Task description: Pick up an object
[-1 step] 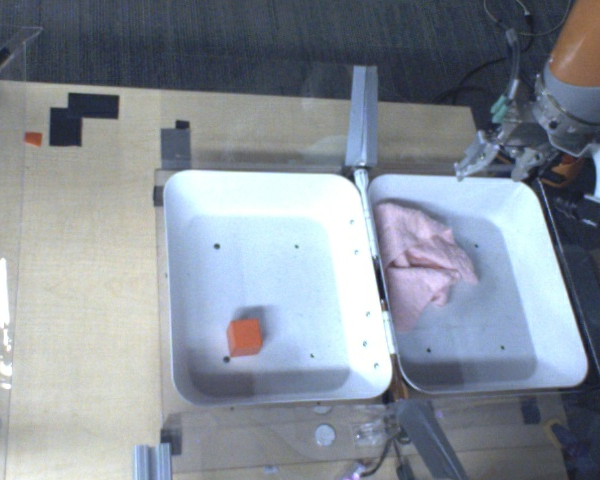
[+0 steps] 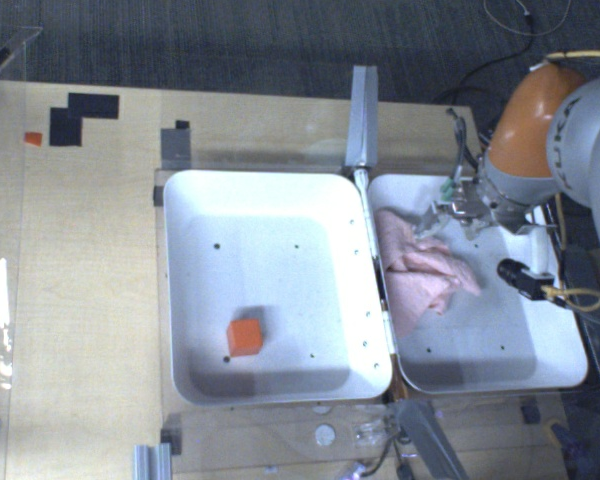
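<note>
A crumpled pink cloth (image 2: 418,271) lies in the right bin (image 2: 480,363), against its left wall. An orange block (image 2: 245,336) sits in the lower left part of the left bin (image 2: 280,208). My gripper (image 2: 442,213) hangs over the upper part of the right bin, just above the cloth's top right corner. Its metal fingers point toward the cloth, and I cannot make out whether anything is between them.
A grey divider post (image 2: 361,118) stands between the bins at the back. Black and orange markers (image 2: 75,118) lie on the wooden bench at the far left. A black cable with a connector (image 2: 525,278) hangs over the right bin's right side.
</note>
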You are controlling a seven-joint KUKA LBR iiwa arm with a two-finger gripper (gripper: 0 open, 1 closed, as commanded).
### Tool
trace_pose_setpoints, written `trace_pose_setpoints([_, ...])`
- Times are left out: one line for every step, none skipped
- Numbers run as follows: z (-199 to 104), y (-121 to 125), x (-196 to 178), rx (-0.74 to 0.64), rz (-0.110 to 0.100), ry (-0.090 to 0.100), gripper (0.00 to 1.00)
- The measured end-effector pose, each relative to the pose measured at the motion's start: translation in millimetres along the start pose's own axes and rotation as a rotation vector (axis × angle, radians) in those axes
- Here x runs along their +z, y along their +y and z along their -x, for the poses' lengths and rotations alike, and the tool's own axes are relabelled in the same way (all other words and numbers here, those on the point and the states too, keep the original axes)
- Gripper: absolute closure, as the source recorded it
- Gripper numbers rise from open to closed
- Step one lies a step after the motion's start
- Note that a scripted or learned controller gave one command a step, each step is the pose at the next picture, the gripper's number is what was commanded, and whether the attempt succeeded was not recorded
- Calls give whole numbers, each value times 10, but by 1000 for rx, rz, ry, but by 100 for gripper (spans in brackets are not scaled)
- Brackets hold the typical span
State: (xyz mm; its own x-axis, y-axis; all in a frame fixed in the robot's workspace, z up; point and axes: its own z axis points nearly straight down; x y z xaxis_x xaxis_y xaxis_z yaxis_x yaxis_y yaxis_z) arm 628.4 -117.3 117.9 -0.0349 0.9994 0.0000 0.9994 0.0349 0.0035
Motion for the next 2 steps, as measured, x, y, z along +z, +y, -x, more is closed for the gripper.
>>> trace_pose_setpoints([1, 3, -6, 1, 1, 0, 0])
trace_pose_setpoints([-94, -474, 258, -213, 15, -3, 0])
